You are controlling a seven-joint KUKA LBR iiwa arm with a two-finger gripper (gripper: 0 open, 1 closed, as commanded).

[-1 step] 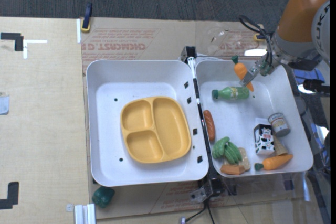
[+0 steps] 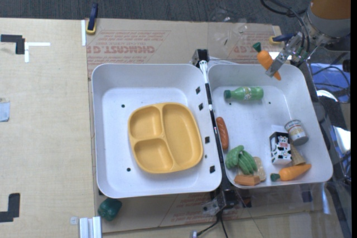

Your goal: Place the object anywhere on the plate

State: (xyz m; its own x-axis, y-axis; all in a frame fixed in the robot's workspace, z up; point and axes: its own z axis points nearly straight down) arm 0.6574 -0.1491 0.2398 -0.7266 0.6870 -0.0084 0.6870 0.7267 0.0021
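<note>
Gripper (image 2: pixel 277 66) up over the right bin's (image 2: pixel 290 111) far rim, clamped on a small orange carrot (image 2: pixel 264 58) with a green top, carrot hanging tilted, clear of the bin floor, yellow three-part plate (image 2: pixel 165 137) in the left bin (image 2: pixel 109 120), well apart.

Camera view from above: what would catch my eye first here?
Probably the yellow divided plate, alone in the left bin. Next, the gripper over the right bin's far edge, an orange carrot between its fingers. Below lies toy food, such as a green bottle.
</note>
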